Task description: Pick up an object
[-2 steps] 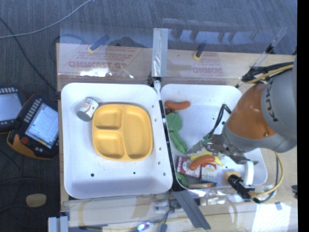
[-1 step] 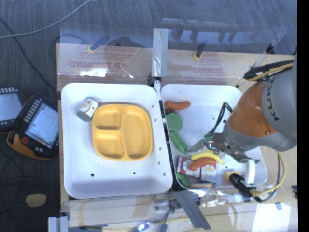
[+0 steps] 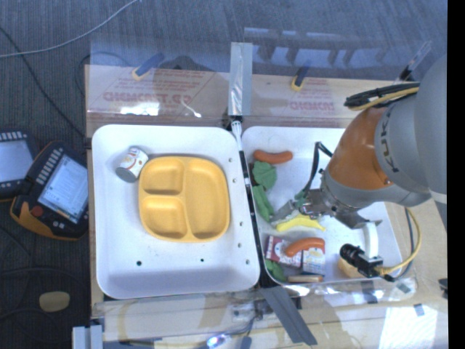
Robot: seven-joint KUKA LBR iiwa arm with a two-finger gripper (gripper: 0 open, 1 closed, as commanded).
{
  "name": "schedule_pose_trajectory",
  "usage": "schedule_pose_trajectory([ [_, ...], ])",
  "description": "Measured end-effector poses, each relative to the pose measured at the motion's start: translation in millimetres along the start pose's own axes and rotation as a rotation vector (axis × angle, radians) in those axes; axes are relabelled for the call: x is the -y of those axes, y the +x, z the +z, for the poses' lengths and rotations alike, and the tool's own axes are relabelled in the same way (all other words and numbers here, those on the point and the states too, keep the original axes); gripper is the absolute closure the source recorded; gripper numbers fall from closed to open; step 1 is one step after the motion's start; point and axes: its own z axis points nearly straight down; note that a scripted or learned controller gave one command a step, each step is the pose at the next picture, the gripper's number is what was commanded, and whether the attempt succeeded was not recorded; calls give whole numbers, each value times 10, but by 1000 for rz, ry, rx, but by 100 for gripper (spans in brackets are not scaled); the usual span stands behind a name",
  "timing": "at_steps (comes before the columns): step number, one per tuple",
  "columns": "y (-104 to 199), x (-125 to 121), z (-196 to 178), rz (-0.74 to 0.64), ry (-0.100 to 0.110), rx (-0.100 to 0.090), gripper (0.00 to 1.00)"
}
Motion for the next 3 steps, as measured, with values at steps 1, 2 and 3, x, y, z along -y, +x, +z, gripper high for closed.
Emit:
schedule_pose_trajectory([
  [1,689,-360,-1221,-7,8,-2,100],
  [2,1091,-919,-1277,-68,10,-1,100],
  [3,895,-1423,-922,-175,10,0,100],
])
